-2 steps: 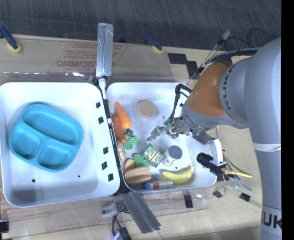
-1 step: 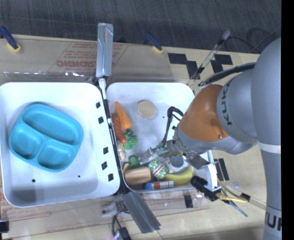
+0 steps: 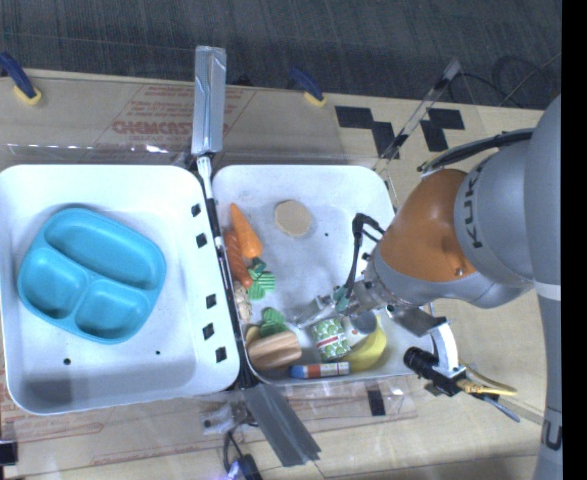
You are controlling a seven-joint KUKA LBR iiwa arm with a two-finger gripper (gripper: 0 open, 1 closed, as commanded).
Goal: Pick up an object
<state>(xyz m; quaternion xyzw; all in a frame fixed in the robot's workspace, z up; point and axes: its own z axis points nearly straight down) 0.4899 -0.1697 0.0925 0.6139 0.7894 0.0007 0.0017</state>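
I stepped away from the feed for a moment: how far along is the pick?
Done: the gripper is down in the right bin, over the clutter by the banana and a green-and-white packet. In hand: nothing that I can confirm; the jaws are hard to make out. Left: securing one object and lifting it. The carrot, the tan disc and the blue tray lie untouched.

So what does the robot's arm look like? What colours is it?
The arm is big, round and smooth, mostly shiny grey, with a bright orange band near the wrist. Dark letters run down the grey part. A thin black cable loops beside the orange band. The gripper at the end is small, made of silvery metal parts.
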